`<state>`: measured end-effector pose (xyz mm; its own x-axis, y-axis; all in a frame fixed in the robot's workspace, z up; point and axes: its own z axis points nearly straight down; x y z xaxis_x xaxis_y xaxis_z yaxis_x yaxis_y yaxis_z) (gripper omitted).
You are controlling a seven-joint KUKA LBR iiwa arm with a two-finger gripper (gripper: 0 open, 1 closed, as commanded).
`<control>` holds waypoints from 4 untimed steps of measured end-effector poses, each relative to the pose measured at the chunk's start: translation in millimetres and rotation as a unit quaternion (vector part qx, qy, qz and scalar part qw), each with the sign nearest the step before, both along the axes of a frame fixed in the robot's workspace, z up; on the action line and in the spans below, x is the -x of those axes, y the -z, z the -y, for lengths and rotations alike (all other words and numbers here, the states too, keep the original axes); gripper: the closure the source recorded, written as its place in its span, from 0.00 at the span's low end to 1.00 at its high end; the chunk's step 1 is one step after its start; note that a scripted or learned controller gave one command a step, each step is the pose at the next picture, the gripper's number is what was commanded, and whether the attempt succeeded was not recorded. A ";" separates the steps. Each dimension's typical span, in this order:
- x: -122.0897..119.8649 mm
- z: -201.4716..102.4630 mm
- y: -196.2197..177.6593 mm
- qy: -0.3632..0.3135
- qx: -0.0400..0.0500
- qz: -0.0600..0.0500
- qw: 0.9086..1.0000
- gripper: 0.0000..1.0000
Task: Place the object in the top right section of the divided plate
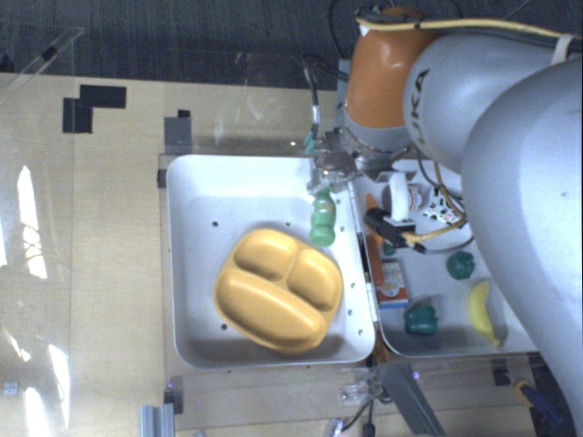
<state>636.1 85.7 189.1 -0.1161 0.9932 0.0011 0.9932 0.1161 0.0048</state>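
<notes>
A yellow divided plate (pixel 278 287) lies tilted in the left white bin (pixel 196 244), towards its front. My gripper (pixel 323 189) hangs over the bin's right side, just past the plate's far right corner. A pale green, bumpy object (pixel 322 219) sits directly under the gripper, upright between its fingers and above the bin floor. The object is apart from the plate, a little beyond its top right section.
The right bin (pixel 437 340) holds a dark green item (pixel 420 318), a second green item (pixel 460 264), a yellow banana-like piece (pixel 480 311) and an orange and white card (pixel 390 279). The arm covers much of that bin.
</notes>
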 end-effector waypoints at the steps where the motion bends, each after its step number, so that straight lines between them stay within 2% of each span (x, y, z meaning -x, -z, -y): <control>1: -33.6 9.0 -15.4 0.024 0.000 0.001 1.000 1.00; 2: -28.8 -18.0 3.2 0.065 0.000 0.000 0.998 1.00; 3: -33.4 -43.9 -44.2 -0.021 0.000 0.001 1.000 1.00; 4: 36.2 -60.6 1.2 -0.049 0.000 -0.001 0.999 1.00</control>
